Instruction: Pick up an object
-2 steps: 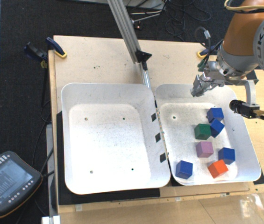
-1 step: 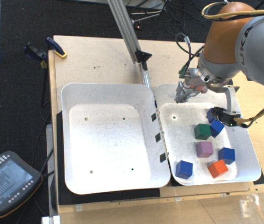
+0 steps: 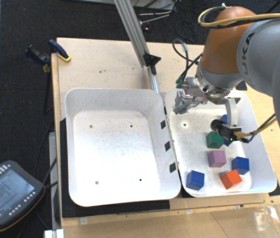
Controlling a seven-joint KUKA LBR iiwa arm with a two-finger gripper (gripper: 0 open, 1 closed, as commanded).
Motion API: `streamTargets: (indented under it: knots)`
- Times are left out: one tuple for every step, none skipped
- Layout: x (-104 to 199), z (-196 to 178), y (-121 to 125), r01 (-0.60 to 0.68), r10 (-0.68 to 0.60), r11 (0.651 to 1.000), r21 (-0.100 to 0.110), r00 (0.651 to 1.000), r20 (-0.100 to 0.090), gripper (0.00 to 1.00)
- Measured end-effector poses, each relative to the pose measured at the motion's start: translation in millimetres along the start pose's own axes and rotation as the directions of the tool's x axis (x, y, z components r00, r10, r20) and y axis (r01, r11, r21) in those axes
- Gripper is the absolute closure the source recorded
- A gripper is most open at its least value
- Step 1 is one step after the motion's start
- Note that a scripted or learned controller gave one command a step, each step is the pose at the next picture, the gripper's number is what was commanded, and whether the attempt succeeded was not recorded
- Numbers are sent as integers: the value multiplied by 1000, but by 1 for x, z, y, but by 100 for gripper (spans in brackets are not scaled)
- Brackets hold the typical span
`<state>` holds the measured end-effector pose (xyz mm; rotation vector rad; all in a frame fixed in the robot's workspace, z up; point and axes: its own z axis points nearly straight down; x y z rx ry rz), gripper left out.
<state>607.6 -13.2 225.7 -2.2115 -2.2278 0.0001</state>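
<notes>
Camera view | pincer (image 3: 183, 104) over right bin (image 3: 258, 133); grip state unclear | green block (image 3: 214, 141) partly hidden

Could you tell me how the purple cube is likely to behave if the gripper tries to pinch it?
The purple cube looks rigid with flat faces, so it should probably sit still rather than roll. It seems small and likely light. The green block sits close, so a push might nudge it.

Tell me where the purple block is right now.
The purple block lies in the right bin, just below the green block and above the orange block, with a blue block to its right.
</notes>
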Motion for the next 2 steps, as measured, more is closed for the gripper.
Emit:
streamTargets:
  knots:
    - [50, -6, -9, 1, -1, 1000, -1, 1000, 0, 100]
    - [101, 2, -38, 1, -1, 1000, 2, 1000, 0, 100]
